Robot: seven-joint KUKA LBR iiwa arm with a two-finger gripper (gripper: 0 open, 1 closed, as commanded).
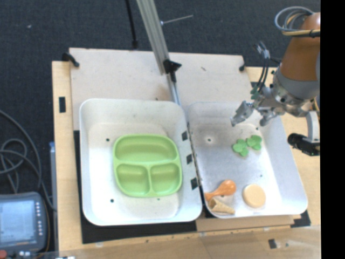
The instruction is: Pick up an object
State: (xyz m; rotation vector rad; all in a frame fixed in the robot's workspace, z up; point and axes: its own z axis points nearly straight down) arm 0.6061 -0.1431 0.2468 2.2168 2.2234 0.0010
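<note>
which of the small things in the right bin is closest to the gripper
The green leafy piece, lying just below the gripper. The orange spoon-like piece, the cone and the tan round disc all lie at the bin's front edge.

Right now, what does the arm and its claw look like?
The arm has a rounded orange-brown segment above a grey wrist, with grey cable loops at the top and dark cables down its side. The claw is small, grey metal with two thin fingers.

light: even, bright | shadows: soft | focus: slightly blurry (grainy too)
</note>
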